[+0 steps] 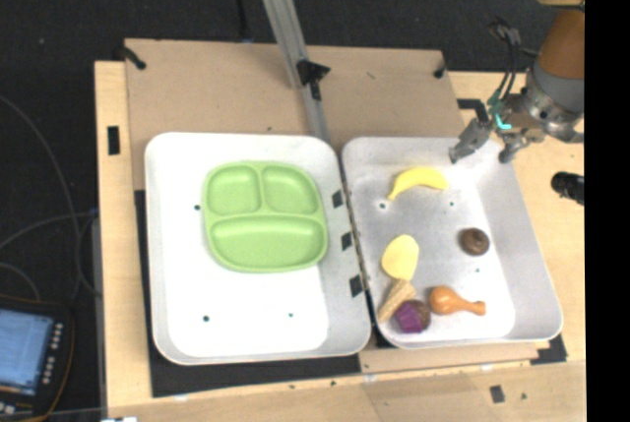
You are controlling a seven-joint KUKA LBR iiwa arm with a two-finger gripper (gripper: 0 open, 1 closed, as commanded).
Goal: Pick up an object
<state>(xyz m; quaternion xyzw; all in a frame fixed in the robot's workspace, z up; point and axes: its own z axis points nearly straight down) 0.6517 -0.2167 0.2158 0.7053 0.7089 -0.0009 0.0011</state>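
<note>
The right bin (512, 243) holds a yellow banana (417, 181) near its back, a pale yellow chip-like piece (400, 256), a dark brown round object (474, 241), an orange gourd-shaped toy (454, 301), a purple object (412, 316) and a tan wedge (394, 297) at the front. My gripper (487, 144) hangs over the bin's back right corner, to the right of the banana, fingers spread apart with nothing between them.
The left bin (177, 312) carries a green divided plate (265, 216). A slanted metal pole (285, 27) rises behind the bins. The wooden bench edge (113, 213) runs along the left, with a tablet (30, 351) beyond it.
</note>
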